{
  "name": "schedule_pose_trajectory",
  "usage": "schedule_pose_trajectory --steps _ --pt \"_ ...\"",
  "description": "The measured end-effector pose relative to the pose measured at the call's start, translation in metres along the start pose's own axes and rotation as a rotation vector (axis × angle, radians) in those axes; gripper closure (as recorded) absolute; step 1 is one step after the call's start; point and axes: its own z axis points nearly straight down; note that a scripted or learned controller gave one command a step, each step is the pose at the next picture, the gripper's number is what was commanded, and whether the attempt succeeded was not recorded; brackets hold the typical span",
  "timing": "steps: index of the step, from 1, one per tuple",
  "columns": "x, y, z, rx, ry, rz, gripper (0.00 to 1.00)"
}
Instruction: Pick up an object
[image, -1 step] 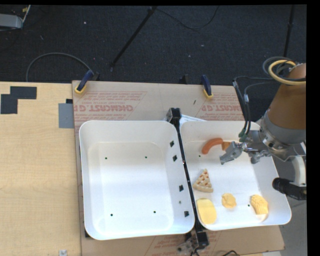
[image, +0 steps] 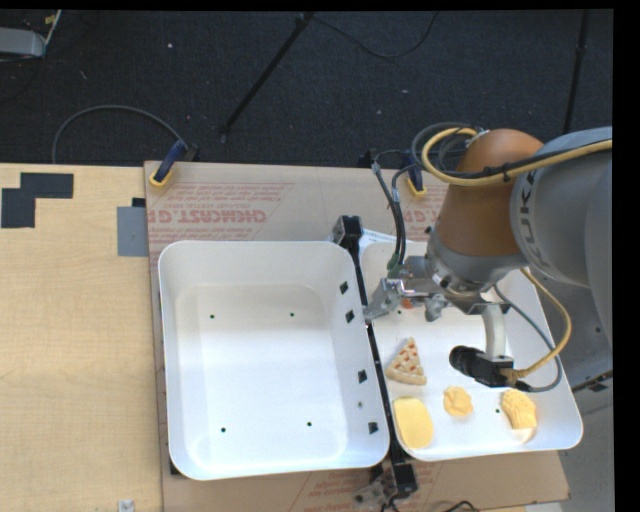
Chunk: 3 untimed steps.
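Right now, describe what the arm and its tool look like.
The arm has a grey shell with dark raised lettering on its side and a rounded orange band above the wrist. Yellow and black cables loop over the top, and another yellow cable trails below. The tool is a cluster of bare metal parts with small dark fittings.

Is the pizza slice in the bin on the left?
No, the pizza slice lies in the right bin, beside the yellow block.
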Motion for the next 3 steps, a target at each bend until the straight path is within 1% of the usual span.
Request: schedule_pose_trajectory --steps 1,2,3 --pt "-0.073 0.055 -0.081 -0.011 -0.003 0.01 0.0" --pt "-0.091 0.068 0.014 0.004 -0.001 0.007 0.0" --pt "-0.107 0.068 0.09 0.002 0.0 0.007 0.0"
